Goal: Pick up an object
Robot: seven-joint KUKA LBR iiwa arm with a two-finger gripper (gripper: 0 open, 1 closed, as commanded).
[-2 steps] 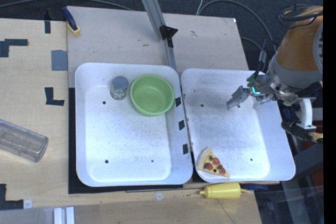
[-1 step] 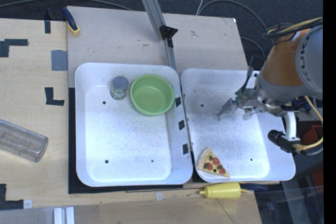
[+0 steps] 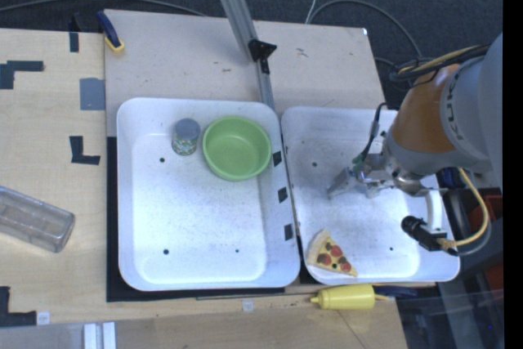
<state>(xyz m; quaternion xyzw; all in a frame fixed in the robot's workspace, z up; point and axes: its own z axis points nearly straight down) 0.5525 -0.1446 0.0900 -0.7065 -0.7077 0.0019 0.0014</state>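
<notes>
So the pizza slice (image 3: 331, 253) is lying flat in the right bin (image 3: 409, 135), down near its front edge, below and a bit left of my gripper (image 3: 347, 182) in the camera view. Nothing's touching it. Its long axis is running on a diagonal, point up-left and crust down-right, so imo I'm needing to drop toward the front of the bin and prob rotate the wrist to straddle it across the narrow way.

My gripper is hanging over the bin floor w/ nothing in it. Fingers look spread apart, one poking out left.

Yellow mustard bottle (image 3: 346, 297) is lying just past the slice, outside the bin. Green bowl (image 3: 237, 148) and small can (image 3: 185, 136) are sitting way off to my left in the left bin (image 3: 163, 257). Nothing's blocking the path.
</notes>
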